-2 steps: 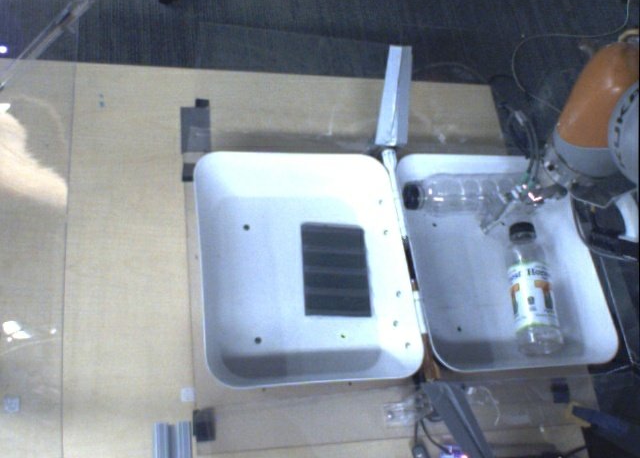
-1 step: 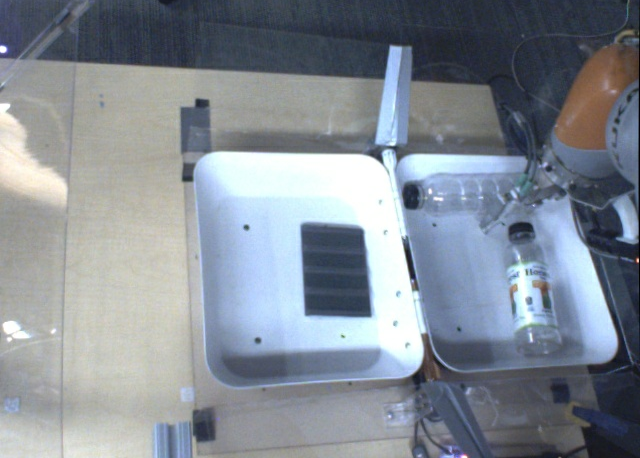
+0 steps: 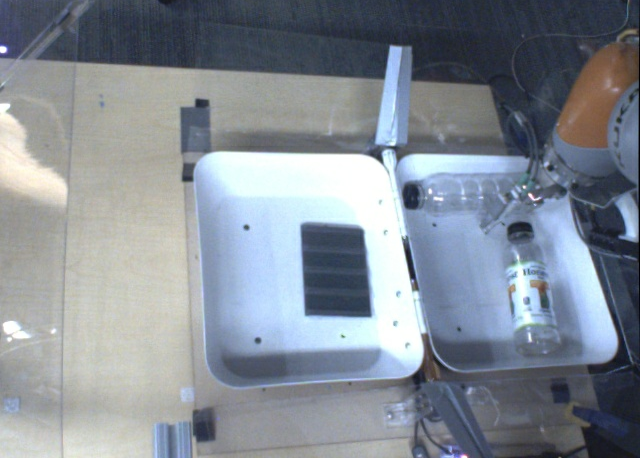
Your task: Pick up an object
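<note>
Right bin (image 3: 600,346): clear bottle (image 3: 462,193) along far edge, labelled bottle (image 3: 529,291) lengthwise near right edge. Left bin (image 3: 225,246): dark ribbed pad (image 3: 336,269) centred. Gripper (image 3: 527,196) at far-right corner, grip state impossible to tell.

Dark ribbed pad (image 3: 335,269), left bin (image 3: 225,246)
</note>
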Controlling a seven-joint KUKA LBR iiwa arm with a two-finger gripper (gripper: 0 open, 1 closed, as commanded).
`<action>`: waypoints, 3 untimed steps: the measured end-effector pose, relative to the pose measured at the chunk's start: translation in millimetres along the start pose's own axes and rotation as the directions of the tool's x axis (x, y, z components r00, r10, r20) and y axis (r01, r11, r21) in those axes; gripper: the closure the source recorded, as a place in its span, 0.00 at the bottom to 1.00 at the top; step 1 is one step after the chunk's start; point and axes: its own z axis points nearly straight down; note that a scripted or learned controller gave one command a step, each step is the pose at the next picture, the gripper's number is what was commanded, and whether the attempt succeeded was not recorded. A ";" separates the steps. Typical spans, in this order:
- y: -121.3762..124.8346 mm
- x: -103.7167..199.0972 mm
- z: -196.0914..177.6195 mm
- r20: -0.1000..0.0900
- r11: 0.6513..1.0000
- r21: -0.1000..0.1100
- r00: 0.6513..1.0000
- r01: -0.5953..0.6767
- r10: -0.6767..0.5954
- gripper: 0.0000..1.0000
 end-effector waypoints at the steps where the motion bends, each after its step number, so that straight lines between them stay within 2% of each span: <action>1: 0.1 10.1 0.8 0.011 0.991 0.007 0.991 -0.131 0.131 0.00; 2: 0.3 10.9 0.8 0.013 0.990 0.008 0.990 -0.137 0.137 0.00; 3: 0.2 4.9 0.4 -0.001 0.996 0.006 0.996 -0.088 0.088 0.00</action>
